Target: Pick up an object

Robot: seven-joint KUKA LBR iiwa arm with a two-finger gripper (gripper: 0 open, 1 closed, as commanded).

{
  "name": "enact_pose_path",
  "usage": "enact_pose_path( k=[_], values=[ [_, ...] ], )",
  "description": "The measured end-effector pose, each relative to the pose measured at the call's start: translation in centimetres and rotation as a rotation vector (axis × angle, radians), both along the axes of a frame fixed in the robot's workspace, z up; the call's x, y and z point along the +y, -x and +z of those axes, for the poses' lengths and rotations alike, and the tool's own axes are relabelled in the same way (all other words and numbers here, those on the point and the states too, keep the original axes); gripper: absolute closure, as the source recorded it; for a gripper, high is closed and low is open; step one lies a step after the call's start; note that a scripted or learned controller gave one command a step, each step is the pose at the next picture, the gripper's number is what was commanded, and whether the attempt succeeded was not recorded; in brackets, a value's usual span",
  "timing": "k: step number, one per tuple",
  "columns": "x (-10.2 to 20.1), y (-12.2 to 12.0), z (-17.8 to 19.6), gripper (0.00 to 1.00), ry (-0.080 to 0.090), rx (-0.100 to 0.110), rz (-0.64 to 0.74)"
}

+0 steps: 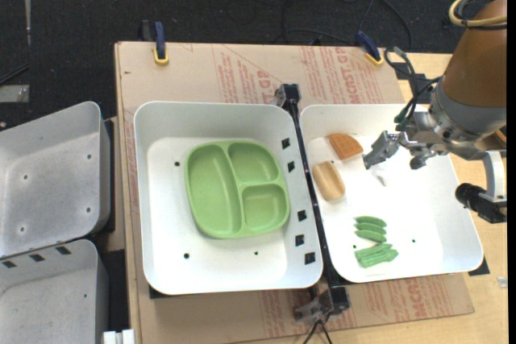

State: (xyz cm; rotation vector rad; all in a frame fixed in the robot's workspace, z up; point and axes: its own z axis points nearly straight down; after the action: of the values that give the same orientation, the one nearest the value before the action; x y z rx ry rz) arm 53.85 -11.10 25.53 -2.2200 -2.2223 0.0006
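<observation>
The right bin (451,238) holds an orange-brown wedge (346,145), a tan bread roll (329,180) and two bunches of green pea pods (371,227) (376,255). My gripper (397,156) hangs over the upper middle of this bin, right of the wedge and roll and above the pods. Its two dark fingers stand apart, open, with nothing between them. The grey arm with its orange band comes in from the right edge.
A green divided plate (239,188) lies in the left bin (161,254). Black clips (300,213) line the seam between the bins. Two white lids (48,173) lie off the bench at left. Cables run along the bench's back right.
</observation>
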Motion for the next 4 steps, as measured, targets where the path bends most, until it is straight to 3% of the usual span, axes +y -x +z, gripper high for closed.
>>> enact_pose_path(
  k=[3,4],
  values=[
    [-0.2,-1.8,-14.8,0.00,0.000,0.004,-0.003],
    [-0.2,-2.0,-13.4,1.00,0.000,0.000,-0.004]
  ],
)
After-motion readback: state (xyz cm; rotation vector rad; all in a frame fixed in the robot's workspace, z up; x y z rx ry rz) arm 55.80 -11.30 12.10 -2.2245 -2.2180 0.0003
